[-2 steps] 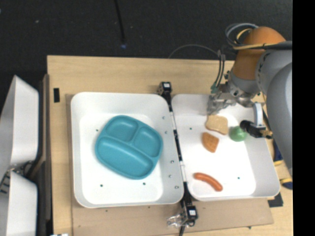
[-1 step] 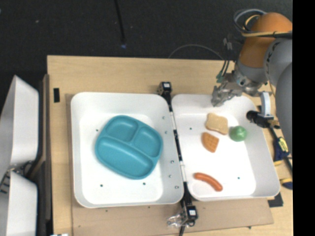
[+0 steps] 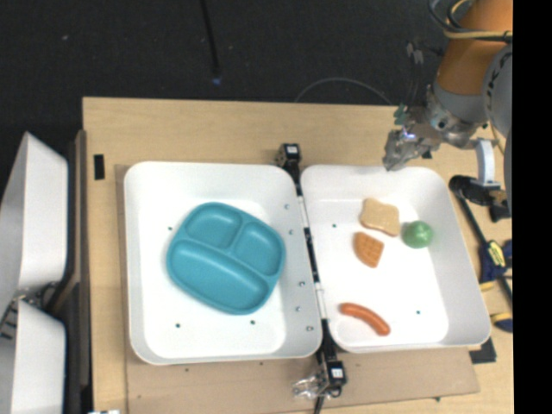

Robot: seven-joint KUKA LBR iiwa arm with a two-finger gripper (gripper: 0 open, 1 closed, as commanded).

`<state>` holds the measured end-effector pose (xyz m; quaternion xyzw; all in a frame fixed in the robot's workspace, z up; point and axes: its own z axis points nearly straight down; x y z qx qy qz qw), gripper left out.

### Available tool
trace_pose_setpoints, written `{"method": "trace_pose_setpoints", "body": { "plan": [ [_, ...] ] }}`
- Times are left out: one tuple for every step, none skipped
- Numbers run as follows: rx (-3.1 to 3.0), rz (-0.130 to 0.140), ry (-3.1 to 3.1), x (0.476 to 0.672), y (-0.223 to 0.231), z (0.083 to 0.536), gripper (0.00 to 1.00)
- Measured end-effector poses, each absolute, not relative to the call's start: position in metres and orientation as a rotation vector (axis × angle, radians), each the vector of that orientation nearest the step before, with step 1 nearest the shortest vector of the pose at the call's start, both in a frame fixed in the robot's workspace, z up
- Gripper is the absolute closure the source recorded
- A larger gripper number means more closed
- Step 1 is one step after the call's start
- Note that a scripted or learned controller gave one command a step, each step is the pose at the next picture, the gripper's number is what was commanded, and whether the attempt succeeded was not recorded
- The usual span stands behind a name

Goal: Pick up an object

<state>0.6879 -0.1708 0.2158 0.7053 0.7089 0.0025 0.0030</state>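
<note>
right bin (image 3: 448,317) first: four small food pieces sit on its white floor. a tan bread slice (image 3: 380,216) lies toward the far side, and just beside it on the right is a green ball (image 3: 418,234), the two close but not quite touching. right below the bread, nearly meeting it, is an orange waffle piece (image 3: 368,249). well apart from that cluster, down near the front edge, a red-orange sausage (image 3: 365,318) lies at a slant.

up at the bin's far rim, the gripper (image 3: 398,155) hangs over the edge of the bench, above and a little right of the bread. nothing sits between its fingers, and at this angle i can't tell whether they are spread or closed. the grey arm with its orange band (image 3: 473,54) comes in from the upper right.

over in the left bin (image 3: 142,317), a teal divided plate (image 3: 226,256) rests in the middle, tilted on the diagonal. the two bins touch along their shared middle edge, both sitting on the light wooden bench (image 3: 216,123).
</note>
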Motion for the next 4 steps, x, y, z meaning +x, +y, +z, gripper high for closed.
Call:
{"method": "trace_pose_setpoints", "body": {
  "plan": [
    [2.213, 0.004, 2.228, 0.681, -0.114, 0.229, 1.0],
    [2.214, 0.003, 2.23, 0.667, -0.058, 0.241, 1.0],
    [2.215, 0.0, 2.229, 0.655, -0.005, 0.232, 1.0],
    [2.215, -0.001, 2.23, 0.638, 0.043, 0.224, 1.0]
  ]
}}
